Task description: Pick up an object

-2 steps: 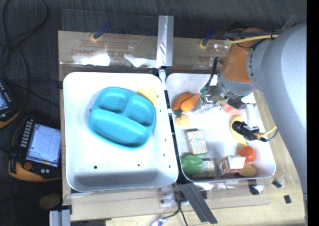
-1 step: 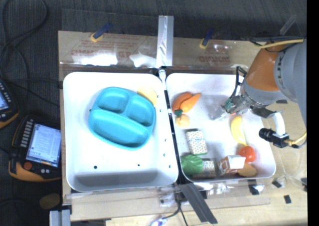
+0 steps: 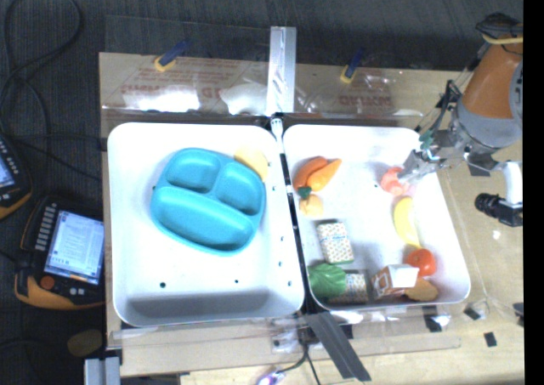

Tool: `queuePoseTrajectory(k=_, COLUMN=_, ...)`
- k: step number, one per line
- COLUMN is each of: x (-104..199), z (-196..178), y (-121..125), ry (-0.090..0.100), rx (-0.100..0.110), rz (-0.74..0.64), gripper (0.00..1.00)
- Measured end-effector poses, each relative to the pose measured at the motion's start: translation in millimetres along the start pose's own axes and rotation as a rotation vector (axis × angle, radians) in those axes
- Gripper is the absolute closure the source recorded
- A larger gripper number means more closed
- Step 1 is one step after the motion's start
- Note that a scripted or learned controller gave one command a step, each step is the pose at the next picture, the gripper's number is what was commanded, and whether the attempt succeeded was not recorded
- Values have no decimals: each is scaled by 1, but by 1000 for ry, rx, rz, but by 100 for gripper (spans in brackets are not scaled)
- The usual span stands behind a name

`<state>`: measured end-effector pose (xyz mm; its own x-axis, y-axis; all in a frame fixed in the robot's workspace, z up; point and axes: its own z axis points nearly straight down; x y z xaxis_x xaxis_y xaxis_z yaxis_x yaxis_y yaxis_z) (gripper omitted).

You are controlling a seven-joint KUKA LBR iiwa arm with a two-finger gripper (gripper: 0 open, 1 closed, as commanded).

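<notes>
2 white bins (image 3: pixel 119 205), 1 blue tray (image 3: pixel 208 198), 1 banana (image 3: pixel 403 220), 1 hand (image 3: pixel 422 160)

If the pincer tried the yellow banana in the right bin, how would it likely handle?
The curved yellow plastic banana looks smooth and glossy, so it may slip between fingers. Lying flat on the right white bin, it probably pivots rather than rolls when nudged. It looks like toy food, likely light and rigid.

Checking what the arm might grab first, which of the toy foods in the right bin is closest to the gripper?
The small pink piece, right beside the gripper. The yellow banana lies below it, and the orange carrot sits across the bin.
</notes>
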<state>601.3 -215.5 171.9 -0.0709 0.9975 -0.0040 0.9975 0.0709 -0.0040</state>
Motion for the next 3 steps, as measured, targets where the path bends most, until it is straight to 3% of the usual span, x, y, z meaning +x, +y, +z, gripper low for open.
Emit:
queuePoseTrajectory(k=1, x=-2, z=-19, y=-87, ry=2, rx=2, rz=397, gripper=100)
queuePoseTrajectory(k=2, x=32, z=82, y=-109, ry=4, rx=-11, rz=820, gripper=100)
queuePoseTrajectory(k=3, x=47, z=46, y=-75, ry=2, rx=5, rz=753, gripper=100)
